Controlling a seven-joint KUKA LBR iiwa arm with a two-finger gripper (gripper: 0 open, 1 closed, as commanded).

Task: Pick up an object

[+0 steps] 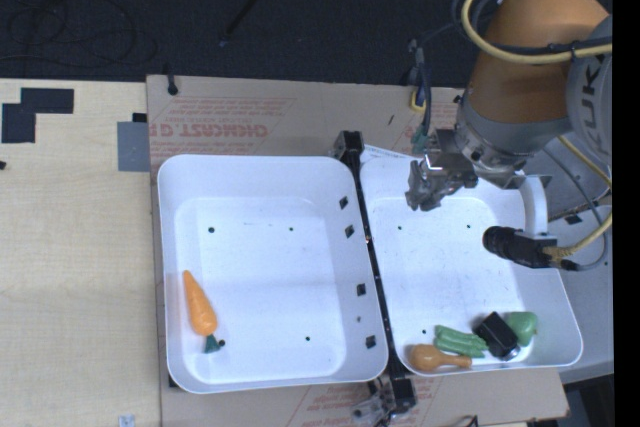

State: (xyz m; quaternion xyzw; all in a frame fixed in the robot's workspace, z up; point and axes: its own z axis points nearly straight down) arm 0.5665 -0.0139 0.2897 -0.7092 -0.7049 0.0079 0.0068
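My gripper (428, 196) hangs over the far part of the right bin (560, 300), well above its floor, with nothing visible between its fingers. Near the right bin's front edge lie a green pod-shaped toy (459, 341), a black block (496, 334), a green piece (523, 323) and a tan pear-shaped toy (434, 358), all clustered together. An orange carrot toy (199, 304) lies at the front left of the left bin (255, 173). The gripper stands far from all of these.
A black divider bar (362, 255) runs between the two bins. A black cylindrical part (512, 244) on a cable sticks out over the right bin's right side. Cardboard (260, 115) lies under the bins, and a wooden benchtop (70, 255) is to the left.
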